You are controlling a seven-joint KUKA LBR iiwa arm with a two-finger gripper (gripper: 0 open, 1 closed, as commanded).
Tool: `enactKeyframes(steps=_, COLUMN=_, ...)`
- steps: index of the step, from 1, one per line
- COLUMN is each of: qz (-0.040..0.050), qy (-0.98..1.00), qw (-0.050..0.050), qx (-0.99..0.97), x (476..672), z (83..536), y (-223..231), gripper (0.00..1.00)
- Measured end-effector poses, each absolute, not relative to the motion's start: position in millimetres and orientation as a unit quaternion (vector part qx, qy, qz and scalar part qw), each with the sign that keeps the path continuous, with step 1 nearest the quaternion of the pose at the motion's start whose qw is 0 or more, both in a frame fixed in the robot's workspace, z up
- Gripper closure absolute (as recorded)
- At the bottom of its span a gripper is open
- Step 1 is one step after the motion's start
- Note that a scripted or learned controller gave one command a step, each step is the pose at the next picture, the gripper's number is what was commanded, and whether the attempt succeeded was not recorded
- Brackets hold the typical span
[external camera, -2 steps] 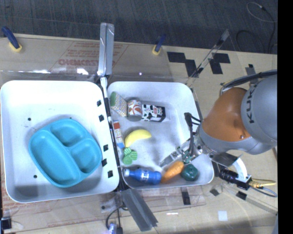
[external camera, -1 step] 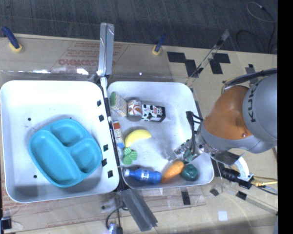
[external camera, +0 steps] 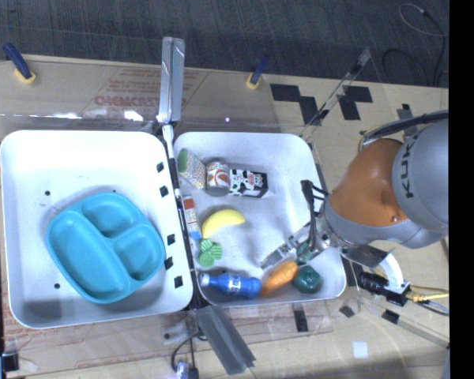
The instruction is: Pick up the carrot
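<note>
The arm [external camera: 395, 188] is cut off at the right edge. The state of the gripper [external camera: 296, 249] is too small to be told. The label on the blue bottle [external camera: 231, 284] cannot be read, and the dark green object [external camera: 306, 279] cannot be identified.

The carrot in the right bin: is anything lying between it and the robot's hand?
Nothing visible does. The hand sits just above the carrot at the right bin's front edge. The carrot is crowded, though: a blue bottle lies against its left end and a dark green object sits at its right.
</note>
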State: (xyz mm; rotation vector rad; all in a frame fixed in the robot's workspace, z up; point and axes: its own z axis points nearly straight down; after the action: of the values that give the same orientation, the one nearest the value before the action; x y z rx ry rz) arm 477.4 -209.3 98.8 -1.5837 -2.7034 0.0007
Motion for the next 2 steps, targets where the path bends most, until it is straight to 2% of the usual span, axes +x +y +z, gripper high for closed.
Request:
enactKeyframes(steps=1, qz=0.0, qy=-0.868, qw=0.002, qx=-0.497, x=477.3, z=90.8, y=-209.3, gripper=0.0)
enactKeyframes(steps=2, qz=0.0001, qy=-0.869, qw=0.004, qx=-0.495, x=477.8, z=99.0, y=-209.1, gripper=1.0)
